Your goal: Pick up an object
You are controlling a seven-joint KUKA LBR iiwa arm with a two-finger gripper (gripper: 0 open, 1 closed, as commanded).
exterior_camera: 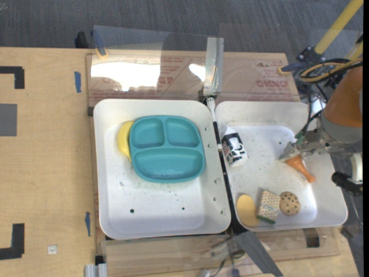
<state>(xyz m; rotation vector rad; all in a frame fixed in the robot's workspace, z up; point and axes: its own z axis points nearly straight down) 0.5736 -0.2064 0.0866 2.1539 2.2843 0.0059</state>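
Note:
My gripper (296,148) reaches in from the right over the right bin (262,128), low near that bin's right side. Just below its tip lies an orange cone-shaped piece (301,167), like a carrot, touching or nearly touching the tip; I cannot see whether it is held. A small white object with black marks (234,149) lies at the right bin's left wall. Along the right bin's front sit a yellow oval piece (246,208), a patterned block (268,205) and a brown cookie (289,202).
The left bin (109,189) holds a teal divided plate (167,149) lying partly over a yellow item (123,138). A clear panel (150,68) stands behind the bins. Cables and a yellow pole (340,22) crowd the far right.

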